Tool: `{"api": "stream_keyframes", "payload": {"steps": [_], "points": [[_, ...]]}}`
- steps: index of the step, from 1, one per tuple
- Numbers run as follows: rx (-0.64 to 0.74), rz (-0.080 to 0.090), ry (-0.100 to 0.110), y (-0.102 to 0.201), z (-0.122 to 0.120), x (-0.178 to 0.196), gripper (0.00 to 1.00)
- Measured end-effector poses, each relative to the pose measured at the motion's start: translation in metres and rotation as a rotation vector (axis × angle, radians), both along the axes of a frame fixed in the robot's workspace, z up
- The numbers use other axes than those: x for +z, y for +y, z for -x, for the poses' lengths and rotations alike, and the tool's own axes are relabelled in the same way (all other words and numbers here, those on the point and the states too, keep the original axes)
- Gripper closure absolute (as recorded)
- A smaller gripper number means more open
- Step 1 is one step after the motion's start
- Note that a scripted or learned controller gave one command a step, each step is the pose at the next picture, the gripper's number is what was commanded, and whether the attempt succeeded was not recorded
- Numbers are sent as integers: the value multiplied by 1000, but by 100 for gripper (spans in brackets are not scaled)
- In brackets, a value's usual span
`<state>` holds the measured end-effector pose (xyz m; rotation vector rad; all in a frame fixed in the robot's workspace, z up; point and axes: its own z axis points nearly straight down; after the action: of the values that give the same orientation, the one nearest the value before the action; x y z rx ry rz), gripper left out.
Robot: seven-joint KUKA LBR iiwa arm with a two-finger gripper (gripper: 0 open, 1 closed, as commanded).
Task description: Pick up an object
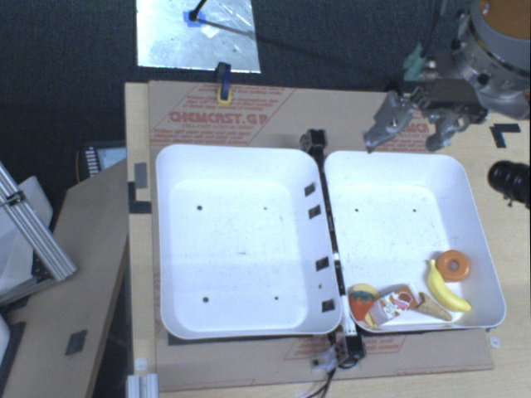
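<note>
Up above the right bin [465, 172], the gripper [408, 135] hangs spread and holding nothing; banana [445, 290] and orange ring [453, 264] lie below.

The arm [498, 23] enters at about two o'clock: a thick rounded grey metal body with an orange band at its upper edge and a paler grey ring below it. A thin dark cable runs down beside it at about one o'clock. A small teal fitting sits on the wrist's nine o'clock side. Below hangs the gripper [412, 133], a dark grey block carrying two pale silver fingers [383, 128], angular and faceted, with lighter glints along their edges
</note>
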<state>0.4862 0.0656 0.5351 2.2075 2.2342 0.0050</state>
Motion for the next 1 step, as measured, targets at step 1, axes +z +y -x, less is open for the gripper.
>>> {"api": "stream_keyframes", "payload": {"steps": [1], "points": [[-2,-1,1,57,0,0,0]]}}
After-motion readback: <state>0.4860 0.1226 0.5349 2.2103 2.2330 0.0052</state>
